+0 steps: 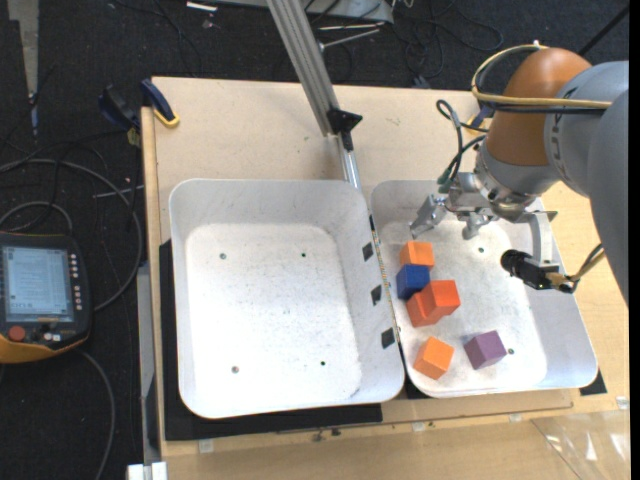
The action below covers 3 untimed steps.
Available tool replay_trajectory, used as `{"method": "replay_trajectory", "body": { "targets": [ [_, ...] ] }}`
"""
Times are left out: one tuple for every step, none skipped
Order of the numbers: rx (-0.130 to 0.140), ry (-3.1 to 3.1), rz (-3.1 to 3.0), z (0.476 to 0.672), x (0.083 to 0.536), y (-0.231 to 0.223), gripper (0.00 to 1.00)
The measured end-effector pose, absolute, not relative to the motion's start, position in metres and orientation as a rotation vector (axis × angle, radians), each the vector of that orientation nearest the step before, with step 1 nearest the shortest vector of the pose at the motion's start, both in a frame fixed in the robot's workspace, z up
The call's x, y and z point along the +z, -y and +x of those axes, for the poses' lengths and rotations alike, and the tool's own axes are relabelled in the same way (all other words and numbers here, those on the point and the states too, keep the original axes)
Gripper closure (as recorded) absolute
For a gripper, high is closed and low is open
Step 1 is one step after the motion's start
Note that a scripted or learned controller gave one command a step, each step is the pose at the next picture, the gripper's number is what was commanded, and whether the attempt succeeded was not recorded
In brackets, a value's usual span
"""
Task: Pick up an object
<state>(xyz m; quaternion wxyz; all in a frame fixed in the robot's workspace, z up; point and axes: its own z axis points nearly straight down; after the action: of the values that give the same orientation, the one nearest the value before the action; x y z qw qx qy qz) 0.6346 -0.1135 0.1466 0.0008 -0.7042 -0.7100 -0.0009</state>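
Observation:
My gripper hangs over the back of the right bin, open, with nothing between its fingers. Just in front of it and a little to the left lies a small orange cube. A blue cube touches that cube's front side, and a larger red-orange cube sits against the blue one. Nearer the front edge rest another orange cube and a purple cube, apart from each other.
The left bin adjoins the right one along a shared rim. A slanted metal pole comes down from the back to the gap between the bins. A teach pendant lies off the bench at the left.

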Motion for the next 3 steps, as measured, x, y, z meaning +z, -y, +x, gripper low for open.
{"method": "replay_trajectory", "body": {
  "targets": [
    [-0.025, 2.240, -2.235, 0.613, 0.118, 0.113, 0.00],
    [-0.030, 2.240, -2.237, 0.599, 0.113, 0.107, 0.00],
    [-0.032, 2.242, -2.237, 0.590, 0.112, 0.106, 0.00]
  ]
}}
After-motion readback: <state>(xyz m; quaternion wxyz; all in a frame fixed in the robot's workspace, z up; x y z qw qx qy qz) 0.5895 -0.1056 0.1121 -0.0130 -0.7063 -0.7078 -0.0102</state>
